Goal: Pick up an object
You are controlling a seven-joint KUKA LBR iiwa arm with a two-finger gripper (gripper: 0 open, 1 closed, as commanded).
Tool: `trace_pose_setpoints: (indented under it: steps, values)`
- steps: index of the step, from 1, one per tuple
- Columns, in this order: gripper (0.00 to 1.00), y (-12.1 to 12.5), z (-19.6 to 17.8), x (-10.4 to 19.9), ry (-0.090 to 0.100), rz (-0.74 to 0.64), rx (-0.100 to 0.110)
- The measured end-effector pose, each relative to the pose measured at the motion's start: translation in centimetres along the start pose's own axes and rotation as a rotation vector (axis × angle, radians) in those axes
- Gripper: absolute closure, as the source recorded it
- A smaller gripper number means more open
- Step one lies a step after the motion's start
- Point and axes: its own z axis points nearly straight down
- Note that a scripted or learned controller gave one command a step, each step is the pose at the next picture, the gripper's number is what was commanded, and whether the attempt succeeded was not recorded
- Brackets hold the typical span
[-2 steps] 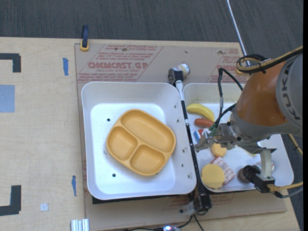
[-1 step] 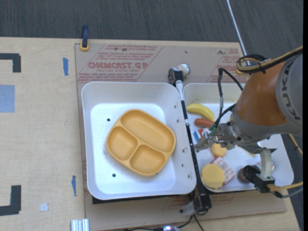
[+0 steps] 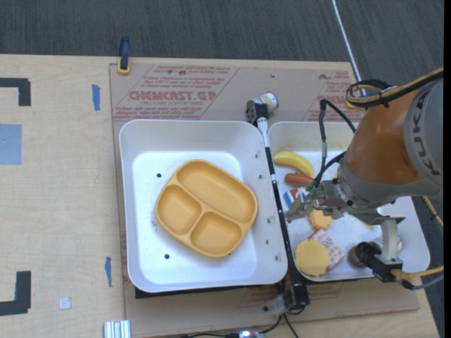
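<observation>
The right bin (image 3: 417, 239) holds several toy foods. A yellow banana (image 3: 294, 163) lies at its far left, with a red-orange sausage (image 3: 299, 179) just in front of it and a small blue piece (image 3: 287, 198) by the left wall. My gripper (image 3: 307, 204) hangs low over the bin's left half, right beside a small yellow piece (image 3: 320, 219). A round yellow bun (image 3: 312, 257) and a pink-and-white wrapped item (image 3: 332, 248) lie near the front left corner. The arm's orange band and grey wrist (image 3: 384, 164) hide the middle of this bin.
The left bin (image 3: 134, 189) holds a yellow three-compartment plate (image 3: 206, 208) at its middle. A thin divider (image 3: 271, 182) runs between the two bins. A small black-and-silver fixture (image 3: 259, 107) sits just behind them on the board.
</observation>
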Motion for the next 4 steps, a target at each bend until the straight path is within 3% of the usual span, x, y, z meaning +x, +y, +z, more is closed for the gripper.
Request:
trace_pose_setpoints:
  steps: [1,2,4]
  values:
    - [0.00,0.0,0.0,0.0,0.000,0.000,0.000]
    - [0.00,-0.1,9.9,-7.3,-0.002,0.003,-0.001]
    - [0.00,0.0,9.9,-6.7,-0.001,0.002,-0.002]
